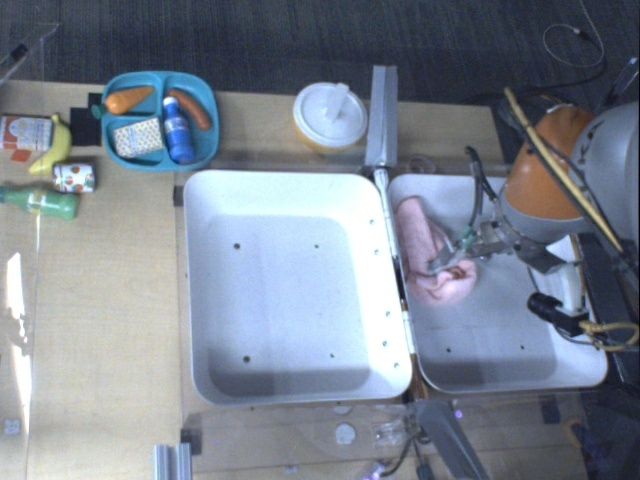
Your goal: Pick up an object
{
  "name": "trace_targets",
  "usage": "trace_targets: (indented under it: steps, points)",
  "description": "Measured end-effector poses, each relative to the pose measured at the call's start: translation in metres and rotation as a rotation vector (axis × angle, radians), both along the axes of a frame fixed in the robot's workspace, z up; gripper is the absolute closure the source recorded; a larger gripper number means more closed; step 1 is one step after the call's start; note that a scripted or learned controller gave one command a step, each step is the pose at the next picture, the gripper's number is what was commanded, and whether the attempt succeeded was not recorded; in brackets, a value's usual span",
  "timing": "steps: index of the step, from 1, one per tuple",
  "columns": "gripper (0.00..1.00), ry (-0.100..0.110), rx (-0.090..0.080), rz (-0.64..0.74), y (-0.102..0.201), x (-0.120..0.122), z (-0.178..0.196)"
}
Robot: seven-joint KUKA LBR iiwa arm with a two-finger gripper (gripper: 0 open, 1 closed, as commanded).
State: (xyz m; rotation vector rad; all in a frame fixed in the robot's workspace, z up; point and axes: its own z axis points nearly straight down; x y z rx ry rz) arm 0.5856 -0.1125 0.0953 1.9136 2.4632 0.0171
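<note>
Touching pink cloth (424, 250), gripper (452, 259); labels unreadable.

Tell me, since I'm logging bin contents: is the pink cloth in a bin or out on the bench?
In: the pink cloth lies bunched inside the right bin, against its left wall.

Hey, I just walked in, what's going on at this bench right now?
A grey robot arm reaches in from the right over the right bin. Its gripper is down at a pink cloth-like object lying against that bin's left wall. Whether it has hold of the object can't be told. The left bin sits alongside.
</note>
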Motion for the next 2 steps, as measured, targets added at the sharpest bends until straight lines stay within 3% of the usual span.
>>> trace_targets:
  steps: [1,2]
  points:
    - [0.00,0.019,0.008,-0.280,0.001,0.002,0.109]
    - [0.00,0.016,0.005,-0.055,0.001,0.023,0.004]
